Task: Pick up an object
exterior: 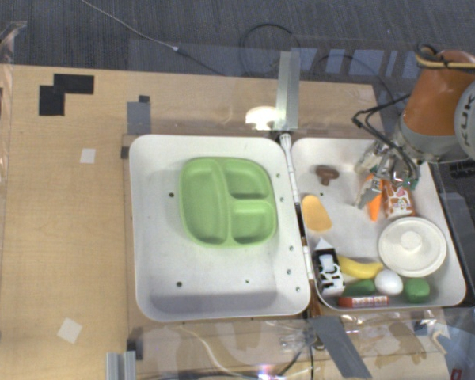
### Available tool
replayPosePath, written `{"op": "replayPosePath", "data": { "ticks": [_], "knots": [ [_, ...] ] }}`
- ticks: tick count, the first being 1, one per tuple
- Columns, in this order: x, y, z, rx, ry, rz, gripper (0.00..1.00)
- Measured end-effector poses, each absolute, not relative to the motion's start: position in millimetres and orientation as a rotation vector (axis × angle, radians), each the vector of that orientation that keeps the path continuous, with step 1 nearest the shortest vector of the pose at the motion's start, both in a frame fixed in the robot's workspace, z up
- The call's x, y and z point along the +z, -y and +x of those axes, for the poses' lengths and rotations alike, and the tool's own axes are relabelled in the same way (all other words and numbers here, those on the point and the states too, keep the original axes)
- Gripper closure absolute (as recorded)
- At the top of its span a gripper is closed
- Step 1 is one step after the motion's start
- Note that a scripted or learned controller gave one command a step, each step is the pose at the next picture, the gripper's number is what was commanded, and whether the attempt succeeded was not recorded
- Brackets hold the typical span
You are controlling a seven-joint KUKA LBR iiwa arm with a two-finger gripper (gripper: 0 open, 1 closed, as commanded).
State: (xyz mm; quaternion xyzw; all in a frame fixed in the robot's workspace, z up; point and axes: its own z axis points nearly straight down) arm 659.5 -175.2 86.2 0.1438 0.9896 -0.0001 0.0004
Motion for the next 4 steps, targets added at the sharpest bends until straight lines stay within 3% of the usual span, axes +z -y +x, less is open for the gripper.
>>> {"op": "replayPosePath", "data": {
  "ticks": [1,2,3,4],
  "knots": [
    [88,118,622.2,0.004,-3.041,0.758,0.0],
    [89,93,595.4,0.005,-2.955,1.032,0.0],
    [104,93,599.4,0.008,-2.946,1.019,1.0],
    [185,149,619.4,-0.001,-3.062,0.638,1.0]
  ]
}}
